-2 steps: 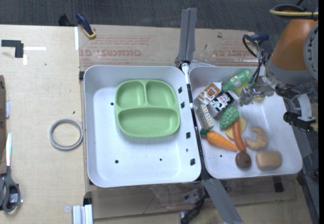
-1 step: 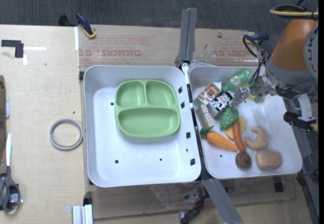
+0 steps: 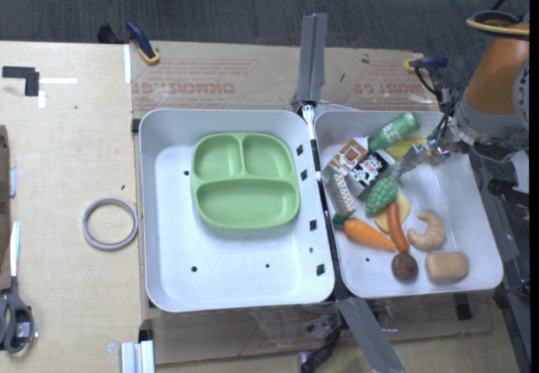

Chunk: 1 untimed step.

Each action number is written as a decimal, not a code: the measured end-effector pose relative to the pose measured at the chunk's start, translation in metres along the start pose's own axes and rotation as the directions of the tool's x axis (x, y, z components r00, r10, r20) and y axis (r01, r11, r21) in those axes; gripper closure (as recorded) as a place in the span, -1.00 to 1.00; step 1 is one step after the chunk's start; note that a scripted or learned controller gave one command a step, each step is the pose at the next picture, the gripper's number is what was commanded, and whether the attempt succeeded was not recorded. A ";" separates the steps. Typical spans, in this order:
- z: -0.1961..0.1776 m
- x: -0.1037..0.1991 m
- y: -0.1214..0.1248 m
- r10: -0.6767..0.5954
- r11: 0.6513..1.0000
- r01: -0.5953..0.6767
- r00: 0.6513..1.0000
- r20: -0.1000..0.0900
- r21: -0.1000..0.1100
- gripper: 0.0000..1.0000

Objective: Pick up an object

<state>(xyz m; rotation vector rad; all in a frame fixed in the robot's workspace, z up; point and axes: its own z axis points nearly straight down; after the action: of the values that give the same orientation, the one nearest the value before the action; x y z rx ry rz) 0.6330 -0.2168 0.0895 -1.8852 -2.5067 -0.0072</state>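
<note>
The right bin (image 3: 482, 210) holds several toy foods. A green bottle (image 3: 394, 129) lies at the back, a printed carton (image 3: 359, 166) is left of centre, and a bumpy green fruit (image 3: 381, 194) sits below the carton. A carrot (image 3: 369, 233), a croissant (image 3: 427, 230), a brown round piece (image 3: 405, 266) and a tan bread roll (image 3: 447, 265) lie toward the front. My gripper (image 3: 418, 157) hangs low over the bin's back right, just right of the carton and below the bottle, over a yellow piece (image 3: 413, 147). Nothing visibly rides in it.
The left bin (image 3: 160, 228) holds a green divided plate (image 3: 246, 179). A grey tape ring (image 3: 110, 222) and scissors (image 3: 15, 317) lie on the bench at far left. The grey and orange arm (image 3: 497, 85) stands over the right bin's back right corner.
</note>
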 end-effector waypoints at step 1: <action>0.000 0.034 -0.045 0.158 0.987 -0.158 0.987 0.005 0.003 -1.00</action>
<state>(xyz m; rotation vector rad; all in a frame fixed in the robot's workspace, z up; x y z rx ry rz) 0.5799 -0.1963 0.0894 -2.0791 -2.3505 0.0023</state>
